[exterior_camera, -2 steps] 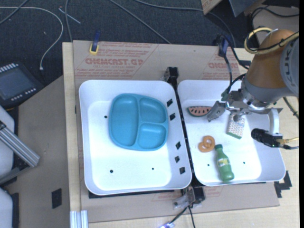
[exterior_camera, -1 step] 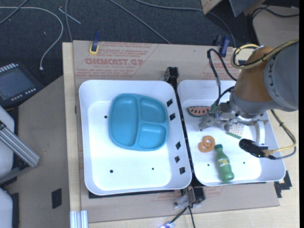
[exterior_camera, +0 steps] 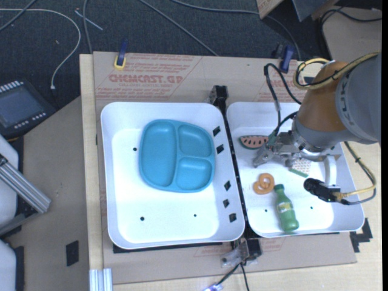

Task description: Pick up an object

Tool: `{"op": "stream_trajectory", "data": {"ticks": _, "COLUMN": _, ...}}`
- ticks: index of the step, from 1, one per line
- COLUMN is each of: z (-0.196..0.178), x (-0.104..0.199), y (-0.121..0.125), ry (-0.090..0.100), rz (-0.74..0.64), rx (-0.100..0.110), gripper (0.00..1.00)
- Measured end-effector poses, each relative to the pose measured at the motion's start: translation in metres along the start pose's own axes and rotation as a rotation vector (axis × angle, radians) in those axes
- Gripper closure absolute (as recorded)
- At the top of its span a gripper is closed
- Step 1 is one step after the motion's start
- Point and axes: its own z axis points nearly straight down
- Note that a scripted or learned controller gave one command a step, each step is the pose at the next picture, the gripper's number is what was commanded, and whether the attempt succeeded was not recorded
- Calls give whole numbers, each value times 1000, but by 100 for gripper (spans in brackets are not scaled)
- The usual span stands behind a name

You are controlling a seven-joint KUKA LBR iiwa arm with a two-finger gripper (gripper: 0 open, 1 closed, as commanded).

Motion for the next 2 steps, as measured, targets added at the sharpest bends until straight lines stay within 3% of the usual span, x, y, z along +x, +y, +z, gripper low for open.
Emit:
{"op": "stream_trajectory", "data": {"ticks": 1, "z": -12, "x": 0, "y": 1, "ry": 1, "rz": 0, "rx": -3, "gripper": 100}}
{"op": "stream_trajectory", "data": {"ticks": 2, "z": -60, "x": -7, "y": -4, "ry": -3, "rz": 1, "rx": -8, "gripper": 100}}
